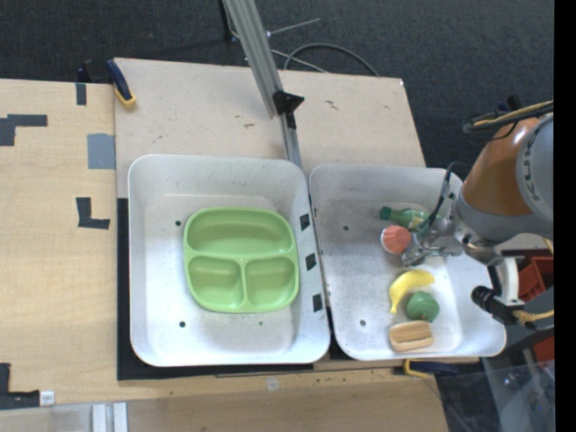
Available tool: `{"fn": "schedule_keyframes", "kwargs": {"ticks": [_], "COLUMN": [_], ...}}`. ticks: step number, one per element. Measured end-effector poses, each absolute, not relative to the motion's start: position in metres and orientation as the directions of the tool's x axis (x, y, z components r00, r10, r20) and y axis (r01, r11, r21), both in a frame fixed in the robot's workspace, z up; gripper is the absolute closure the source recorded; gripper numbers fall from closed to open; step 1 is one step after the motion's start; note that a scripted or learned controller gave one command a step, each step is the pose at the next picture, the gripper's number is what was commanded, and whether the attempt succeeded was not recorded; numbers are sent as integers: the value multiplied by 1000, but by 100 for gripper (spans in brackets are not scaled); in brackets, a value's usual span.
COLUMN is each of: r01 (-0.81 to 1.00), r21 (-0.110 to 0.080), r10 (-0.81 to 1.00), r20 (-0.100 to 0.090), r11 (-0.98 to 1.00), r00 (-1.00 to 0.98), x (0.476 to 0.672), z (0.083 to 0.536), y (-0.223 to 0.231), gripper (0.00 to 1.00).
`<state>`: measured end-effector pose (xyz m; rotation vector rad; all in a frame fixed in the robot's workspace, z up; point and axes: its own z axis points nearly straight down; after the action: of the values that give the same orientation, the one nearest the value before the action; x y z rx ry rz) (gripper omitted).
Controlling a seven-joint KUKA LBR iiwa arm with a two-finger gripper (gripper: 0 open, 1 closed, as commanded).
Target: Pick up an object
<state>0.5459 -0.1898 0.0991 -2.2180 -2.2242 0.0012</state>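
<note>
Camera view is showing my claw reaching in from the right and hanging low in the right bin, just beside the red tomato-like toy. Whether it is gripping anything I cannot tell from up here. I am treating that red piece as the likeliest target; a small green bottle-shaped toy is lying just above it, and a yellow banana, a green round toy and a hot-dog bun are crowding just below. To do this well I am wanting to centre over one piece — not straddle two — before closing. The left bin is holding a green divided tray.
</note>
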Motion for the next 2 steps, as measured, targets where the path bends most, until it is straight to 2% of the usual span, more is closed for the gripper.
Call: {"fn": "schedule_keyframes", "kwargs": {"ticks": [1,2], "r01": [1000,1000], "r21": [3,3], "r10": [1000,1000], "r20": [-1,-1], "r11": [2,2], "r00": [-2,-2], "x": [548,541], "z": [142,189], "y": [-186,-182], "gripper": [100,100]}}
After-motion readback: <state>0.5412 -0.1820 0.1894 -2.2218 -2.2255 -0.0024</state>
